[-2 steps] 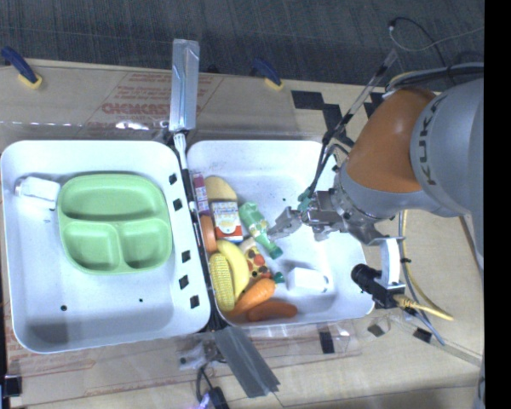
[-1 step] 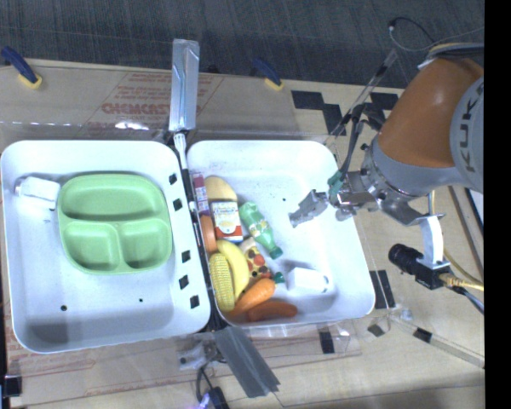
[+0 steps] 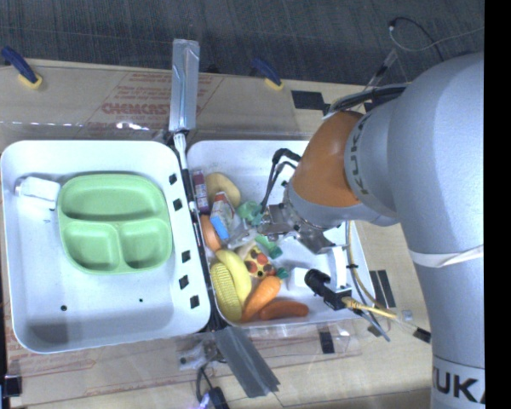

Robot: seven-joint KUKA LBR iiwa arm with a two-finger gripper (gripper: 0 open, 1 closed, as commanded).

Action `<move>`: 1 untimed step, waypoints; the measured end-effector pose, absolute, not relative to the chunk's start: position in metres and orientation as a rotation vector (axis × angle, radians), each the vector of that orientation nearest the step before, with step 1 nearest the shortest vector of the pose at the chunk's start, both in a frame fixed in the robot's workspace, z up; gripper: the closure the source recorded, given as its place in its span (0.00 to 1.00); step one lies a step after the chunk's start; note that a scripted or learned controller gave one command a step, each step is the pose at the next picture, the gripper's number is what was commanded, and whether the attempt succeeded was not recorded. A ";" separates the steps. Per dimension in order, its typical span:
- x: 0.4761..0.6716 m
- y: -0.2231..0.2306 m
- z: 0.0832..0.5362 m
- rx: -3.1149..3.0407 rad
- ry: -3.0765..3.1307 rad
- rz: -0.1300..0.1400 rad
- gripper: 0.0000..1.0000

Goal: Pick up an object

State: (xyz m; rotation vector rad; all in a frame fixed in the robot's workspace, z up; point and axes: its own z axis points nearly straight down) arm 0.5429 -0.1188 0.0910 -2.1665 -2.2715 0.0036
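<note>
green tray lies in the left bin, toys crowd the right bin's left side, among them a banana and carrot, and the gripper sits low over the pile.

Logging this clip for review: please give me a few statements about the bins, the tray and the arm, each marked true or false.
1. The green tray lies in the left bin. True.
2. The tray has a single compartment. False: it has three.
3. The toy food is piled in the right bin. True.
4. The carrot sits on the tray. False: it lies in the right bin beside the yellow corn.
5. The gripper is above the right bin. True.
</note>
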 end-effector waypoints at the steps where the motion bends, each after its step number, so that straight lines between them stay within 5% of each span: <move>1: 0.542 -0.119 0.100 -2.162 -2.273 0.007 1.00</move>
